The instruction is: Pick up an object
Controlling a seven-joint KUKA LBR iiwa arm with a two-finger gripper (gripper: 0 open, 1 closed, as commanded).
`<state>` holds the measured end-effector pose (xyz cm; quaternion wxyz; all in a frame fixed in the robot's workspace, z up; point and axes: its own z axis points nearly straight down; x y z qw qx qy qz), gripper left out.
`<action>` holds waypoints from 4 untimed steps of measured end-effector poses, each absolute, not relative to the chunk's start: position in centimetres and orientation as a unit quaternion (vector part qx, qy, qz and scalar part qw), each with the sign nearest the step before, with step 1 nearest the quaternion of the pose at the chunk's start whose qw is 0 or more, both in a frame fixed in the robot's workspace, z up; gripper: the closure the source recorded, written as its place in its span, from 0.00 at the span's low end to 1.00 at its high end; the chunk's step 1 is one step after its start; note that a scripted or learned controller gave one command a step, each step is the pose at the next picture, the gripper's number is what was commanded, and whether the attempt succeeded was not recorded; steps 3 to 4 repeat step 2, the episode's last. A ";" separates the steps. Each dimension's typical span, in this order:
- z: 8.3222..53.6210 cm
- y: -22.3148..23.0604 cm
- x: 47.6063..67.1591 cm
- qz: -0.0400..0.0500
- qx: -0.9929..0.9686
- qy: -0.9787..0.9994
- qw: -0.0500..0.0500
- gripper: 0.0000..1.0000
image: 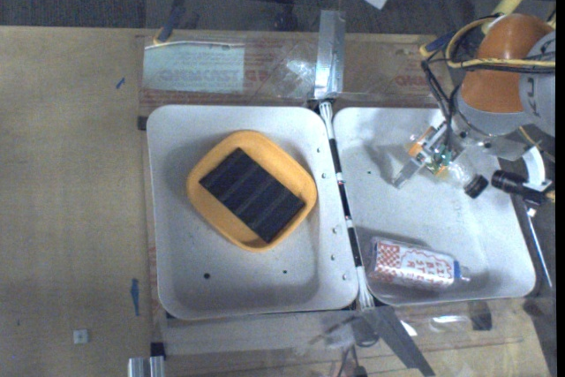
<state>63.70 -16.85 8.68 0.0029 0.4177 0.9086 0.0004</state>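
Note:
A yellow-orange rounded block with a dark ribbed top (252, 188) lies tilted in the middle of the left bin (168, 278). A red-and-white patterned tube (413, 263) lies flat near the front of the right bin (503, 252). My gripper (413, 165) hangs low over the upper middle of the right bin, pointing down and to the left, well apart from the tube. Nothing shows in its grasp.
The arm (505, 66) with its orange band and cables comes in over the right bin's far right corner. A metal divider (340, 190) runs between the two bins. A clear plastic sheet (194, 66) lies on the bench behind the left bin.

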 end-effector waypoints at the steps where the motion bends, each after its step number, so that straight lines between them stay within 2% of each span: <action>1: 9.8 -16.9 63.8 0.001 0.418 0.908 0.006 1.00; 2: 18.5 -8.5 66.0 0.000 0.418 0.909 0.002 1.00; 4: 18.5 -8.5 66.0 0.000 0.418 0.909 0.002 1.00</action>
